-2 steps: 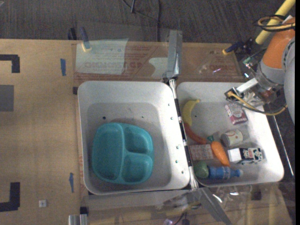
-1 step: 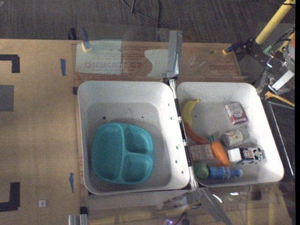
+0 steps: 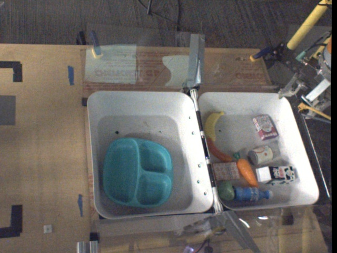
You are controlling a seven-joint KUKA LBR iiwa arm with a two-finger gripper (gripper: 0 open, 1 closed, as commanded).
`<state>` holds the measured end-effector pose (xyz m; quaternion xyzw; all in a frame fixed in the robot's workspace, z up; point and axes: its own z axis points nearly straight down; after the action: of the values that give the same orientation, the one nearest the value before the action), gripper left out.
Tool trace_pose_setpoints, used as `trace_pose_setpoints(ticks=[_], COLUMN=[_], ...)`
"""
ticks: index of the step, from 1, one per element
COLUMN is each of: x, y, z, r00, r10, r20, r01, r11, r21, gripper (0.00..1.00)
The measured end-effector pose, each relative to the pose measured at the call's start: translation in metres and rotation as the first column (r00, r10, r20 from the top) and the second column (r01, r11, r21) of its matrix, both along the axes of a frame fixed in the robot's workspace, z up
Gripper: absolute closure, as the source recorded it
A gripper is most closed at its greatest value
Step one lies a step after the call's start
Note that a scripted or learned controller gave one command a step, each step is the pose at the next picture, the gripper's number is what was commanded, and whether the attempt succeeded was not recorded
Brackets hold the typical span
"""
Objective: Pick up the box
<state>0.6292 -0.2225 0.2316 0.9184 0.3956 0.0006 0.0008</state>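
- The small pink and white box (image 3: 265,127) lies in the right white bin (image 3: 303,157), near its back wall.
- Close by are a yellow banana (image 3: 212,124), an orange carrot (image 3: 246,172), a blue bottle (image 3: 251,195) and a small grey can (image 3: 261,155).
- A teal plastic tray with three parts (image 3: 138,171) sits in the left white bin (image 3: 100,115).
- The robot arm (image 3: 310,80) is at the top right, away from the box; I cannot tell how its gripper is set.

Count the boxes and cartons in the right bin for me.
3. A pink box near the back wall, a brown box by the left wall beside the carrot, a black-and-white carton towards the right. Others may be hidden.
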Motion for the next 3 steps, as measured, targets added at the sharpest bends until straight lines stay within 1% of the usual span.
trace_pose_setpoints(ticks=[1,2,3], x=[0.006,-0.017,-0.039], y=[0.007,0.039,0.028], z=[0.067,-0.061,-0.137], r00=[0.978,0.938,0.894], r10=[0.209,0.347,0.448], r20=[0.0,-0.004,0.0], r01=[-0.209,-0.347,-0.448], r11=[0.978,0.938,0.894], r21=[-0.001,0.002,0.0], gripper=[0.0,0.0,0.0])
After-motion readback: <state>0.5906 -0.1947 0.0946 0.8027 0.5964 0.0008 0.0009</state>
